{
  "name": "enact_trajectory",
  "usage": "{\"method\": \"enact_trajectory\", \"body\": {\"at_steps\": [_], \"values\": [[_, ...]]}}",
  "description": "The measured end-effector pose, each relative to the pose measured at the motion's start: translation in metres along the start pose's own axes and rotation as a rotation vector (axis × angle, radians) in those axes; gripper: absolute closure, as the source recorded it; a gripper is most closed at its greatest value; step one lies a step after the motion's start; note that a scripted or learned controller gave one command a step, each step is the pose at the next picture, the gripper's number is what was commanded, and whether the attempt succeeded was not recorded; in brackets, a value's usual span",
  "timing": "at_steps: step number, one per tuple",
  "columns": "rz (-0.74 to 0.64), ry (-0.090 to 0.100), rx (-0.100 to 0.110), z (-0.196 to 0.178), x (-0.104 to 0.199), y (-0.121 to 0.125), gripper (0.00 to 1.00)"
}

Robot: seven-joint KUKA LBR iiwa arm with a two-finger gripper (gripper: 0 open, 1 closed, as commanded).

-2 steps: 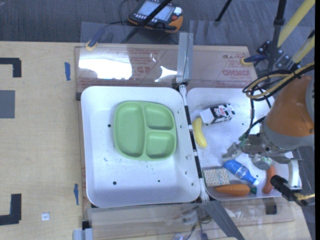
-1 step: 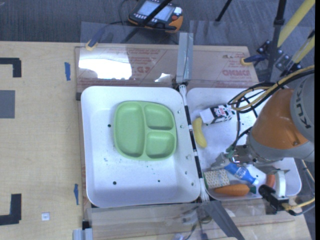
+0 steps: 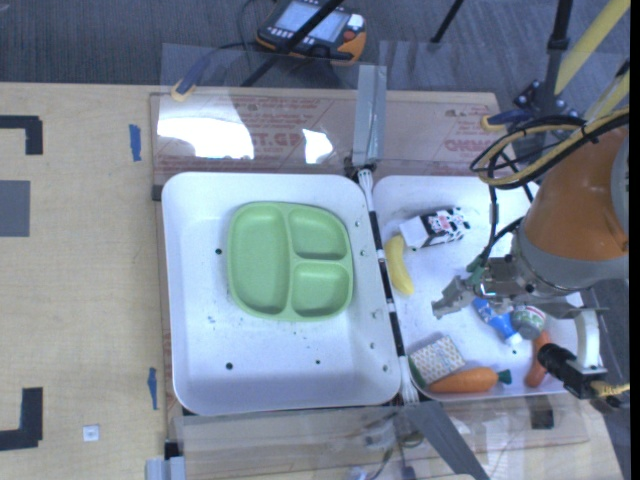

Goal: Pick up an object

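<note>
Green divided plate [image 3: 291, 261], left bin [image 3: 190, 298]

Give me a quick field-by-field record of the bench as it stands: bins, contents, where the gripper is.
left bin: holds a green divided plate
right bin: holds all the small items
banana: by the right bin's left wall, lying lengthwise
black-and-white toy: upper part of right bin, beside the banana
carrot: along the right bin's near edge
patterned block: just above the carrot
blue item: below the gripper, partly hidden
gripper: over the right bin's middle, nothing seen between its fingers
</note>
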State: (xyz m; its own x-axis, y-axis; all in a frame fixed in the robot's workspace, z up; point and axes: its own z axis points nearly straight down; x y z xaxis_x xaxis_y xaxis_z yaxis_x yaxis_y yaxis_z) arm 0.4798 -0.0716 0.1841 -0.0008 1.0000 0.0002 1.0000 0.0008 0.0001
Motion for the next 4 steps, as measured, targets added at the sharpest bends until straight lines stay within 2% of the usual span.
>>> {"method": "enact_trajectory", "body": {"at_steps": [1,2,3,4], "values": [[0.024,-0.002,-0.001,0.008,-0.078,0.000,0.00],[-0.025,-0.001,-0.002,-0.016,-0.048,0.000,0.00],[0.039,-0.001,-0.001,0.030,-0.085,0.041,0.00],[0.232,0.001,0.002,0.026,-0.051,0.038,0.00]]}}
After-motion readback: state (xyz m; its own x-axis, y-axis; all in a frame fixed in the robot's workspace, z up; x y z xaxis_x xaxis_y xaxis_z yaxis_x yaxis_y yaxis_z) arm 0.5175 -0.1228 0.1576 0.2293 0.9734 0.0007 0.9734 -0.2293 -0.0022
